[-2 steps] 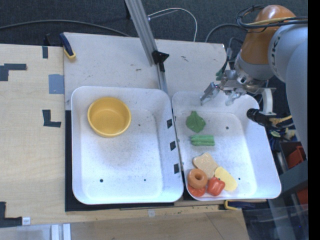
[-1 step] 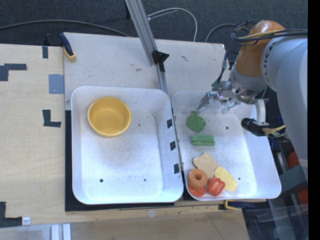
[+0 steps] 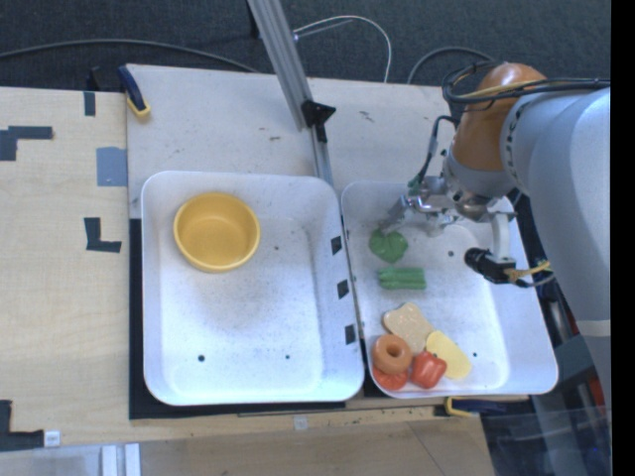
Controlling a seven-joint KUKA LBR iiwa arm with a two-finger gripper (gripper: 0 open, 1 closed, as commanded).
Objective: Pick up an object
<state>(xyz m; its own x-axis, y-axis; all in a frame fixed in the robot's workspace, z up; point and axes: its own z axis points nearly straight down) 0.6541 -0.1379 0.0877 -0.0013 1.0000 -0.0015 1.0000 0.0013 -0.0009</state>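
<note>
The arm reaches in over the right bin [image 3: 516,365], its gripper [image 3: 397,224] low near that bin's far left corner, right above a green leafy vegetable toy [image 3: 388,245]. Whether the jaws are spread or pressed together cannot be told from here, and nothing is seen pinched between them. The leafy toy lies on the bin floor close to the left wall; just nearer the front lies a green bean pod [image 3: 401,279], apart from it. At the right bin's near left corner a cluster sits together: a tan slice of bread [image 3: 406,320], a brown doughnut [image 3: 392,351], a red pepper [image 3: 428,369] and a yellow piece [image 3: 449,353], touching or overlapping one another. The left bin [image 3: 248,355] holds a yellow bowl [image 3: 216,230] upright near its far left corner.
</note>
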